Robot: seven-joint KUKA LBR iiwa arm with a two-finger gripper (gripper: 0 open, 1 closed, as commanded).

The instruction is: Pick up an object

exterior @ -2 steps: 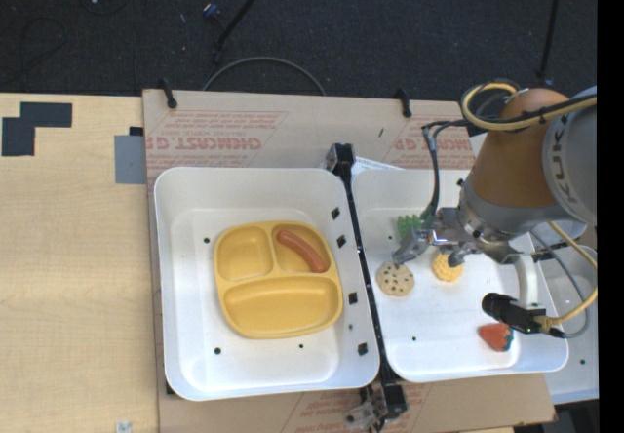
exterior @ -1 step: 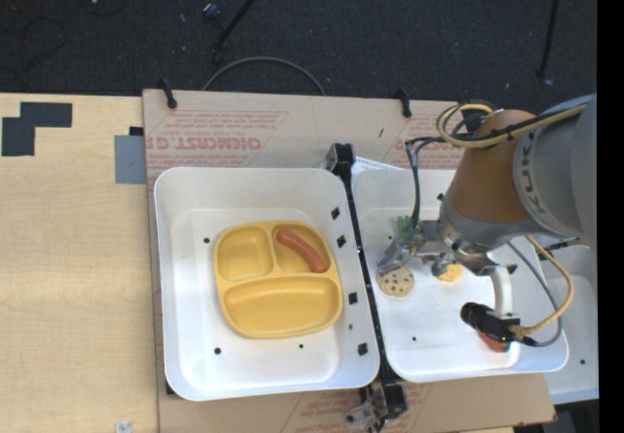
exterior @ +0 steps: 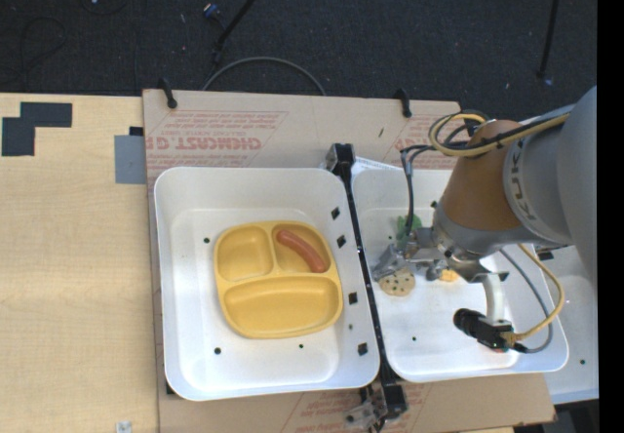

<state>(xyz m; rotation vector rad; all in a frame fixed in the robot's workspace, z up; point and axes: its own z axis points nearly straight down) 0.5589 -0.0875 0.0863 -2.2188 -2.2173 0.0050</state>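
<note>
My hand point(exterior: 408, 260) hangs low in the right bin point(exterior: 546, 358), close to the black divider point(exterior: 353, 246) between the two bins, and the thing nearest to it is a small round tan cookie-like piece point(exterior: 395, 284). That piece lies flat on the bin floor just below my hand in the camera view, a little toward the near rim, and slightly closer to the divider than my wrist. It is round, so it has no long axis to line up with; what matters is that it sits just off to the near side of my fingers, not squarely under them. I judge a short shift toward the near rim is needed before I close.

Whether my hand is wide or narrow I cannot tell; the metal parts around it blur together, and nothing clearly sits between my fingers.

Just beside the cookie, away from the divider, a small yellow-orange bit point(exterior: 448, 274) peeks out under my wrist, and a green bit point(exterior: 409, 223) lies on the far side of my hand. Across the divider, the left bin point(exterior: 185, 324) holds a yellow divided plate point(exterior: 278, 299) with a sausage point(exterior: 302, 249) in one compartment, well apart from me.
</note>
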